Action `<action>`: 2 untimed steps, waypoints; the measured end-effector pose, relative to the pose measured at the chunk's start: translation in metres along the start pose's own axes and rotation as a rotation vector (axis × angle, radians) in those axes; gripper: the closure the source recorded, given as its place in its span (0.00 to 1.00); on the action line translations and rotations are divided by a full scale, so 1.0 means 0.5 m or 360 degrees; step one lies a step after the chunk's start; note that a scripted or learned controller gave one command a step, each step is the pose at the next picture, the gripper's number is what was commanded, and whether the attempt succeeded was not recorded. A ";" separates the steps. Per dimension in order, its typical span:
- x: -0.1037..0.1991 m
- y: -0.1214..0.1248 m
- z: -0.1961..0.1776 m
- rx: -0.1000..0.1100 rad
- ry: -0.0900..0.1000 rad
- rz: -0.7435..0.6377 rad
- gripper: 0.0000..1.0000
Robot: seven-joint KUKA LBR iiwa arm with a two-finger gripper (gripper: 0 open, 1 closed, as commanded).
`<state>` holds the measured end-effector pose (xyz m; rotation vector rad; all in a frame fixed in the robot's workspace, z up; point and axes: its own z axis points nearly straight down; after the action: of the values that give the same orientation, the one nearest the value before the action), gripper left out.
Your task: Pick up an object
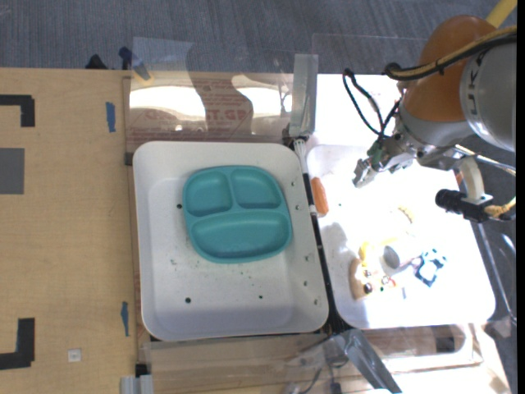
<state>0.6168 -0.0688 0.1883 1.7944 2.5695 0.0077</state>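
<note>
While the teal tray [236, 212] sits in the left bin [156, 302], an orange piece [319, 196] lies at the right bin's [459, 302] left edge. Small objects [398, 265] cluster low in that bin. My gripper [371, 166] hangs above, holding nothing; finger gap unclear.

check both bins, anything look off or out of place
Nothing looks spilled or broken. The orange object lies at the right bin's left wall, apart from the small items. Dark specks dot the left bin around the teal tray.
</note>
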 end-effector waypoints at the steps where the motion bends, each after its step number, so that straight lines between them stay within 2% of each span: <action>1: 0.095 -0.057 0.001 0.0019 0.0005 0.0706 1.00; 2: 0.276 -0.077 -0.013 0.0019 0.0008 0.0846 1.00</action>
<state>0.5332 0.0477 0.1942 2.4160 2.0154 0.0001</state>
